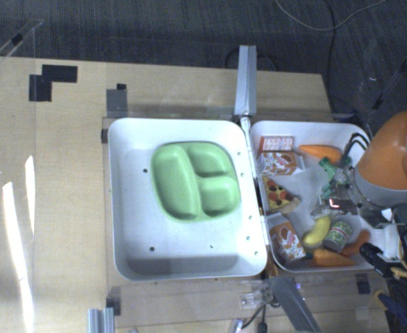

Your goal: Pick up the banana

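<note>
The banana (317, 232) is small and yellow with a greenish end. It lies near the front of the right bin (308, 128), between a printed packet and a green can. My gripper (333, 194) hangs in the right bin just behind the banana and a little to its right, with a small red glow at its tip. The grey arm with its orange band (392, 162) reaches in from the right. Nothing shows in the gripper's grasp.
Around the banana lie a green can (339, 236), an orange carrot-like piece (332, 257), a printed packet (285, 240), a pizza slice (280, 196), a snack box (278, 155) and a carrot (320, 152). The left bin (130, 207) holds a green divided tray (195, 180).
</note>
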`<state>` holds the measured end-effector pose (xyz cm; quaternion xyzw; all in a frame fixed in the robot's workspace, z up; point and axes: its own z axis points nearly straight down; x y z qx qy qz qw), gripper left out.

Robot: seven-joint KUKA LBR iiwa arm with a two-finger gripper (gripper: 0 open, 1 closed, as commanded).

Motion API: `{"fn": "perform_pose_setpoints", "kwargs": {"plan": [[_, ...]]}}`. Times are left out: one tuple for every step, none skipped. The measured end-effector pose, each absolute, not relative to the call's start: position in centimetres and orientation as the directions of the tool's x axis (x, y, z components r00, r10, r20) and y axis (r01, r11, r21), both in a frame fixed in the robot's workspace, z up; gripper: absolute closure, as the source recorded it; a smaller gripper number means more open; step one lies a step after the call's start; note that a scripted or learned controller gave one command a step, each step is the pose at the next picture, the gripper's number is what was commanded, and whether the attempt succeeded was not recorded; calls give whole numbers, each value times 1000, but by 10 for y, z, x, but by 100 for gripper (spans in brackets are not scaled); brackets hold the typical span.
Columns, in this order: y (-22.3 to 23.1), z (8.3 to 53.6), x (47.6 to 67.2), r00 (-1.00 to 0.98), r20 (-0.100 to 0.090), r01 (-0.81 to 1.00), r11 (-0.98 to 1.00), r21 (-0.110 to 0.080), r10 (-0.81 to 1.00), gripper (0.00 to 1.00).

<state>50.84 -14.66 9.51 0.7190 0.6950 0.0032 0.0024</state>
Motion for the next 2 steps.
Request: {"fn": "perform_pose_setpoints", "kwargs": {"plan": [[-84,199,551,-15,0,1000,15,2,1000,100],[-83,209,551,-21,0,1000,21,3,1000,100]]}}
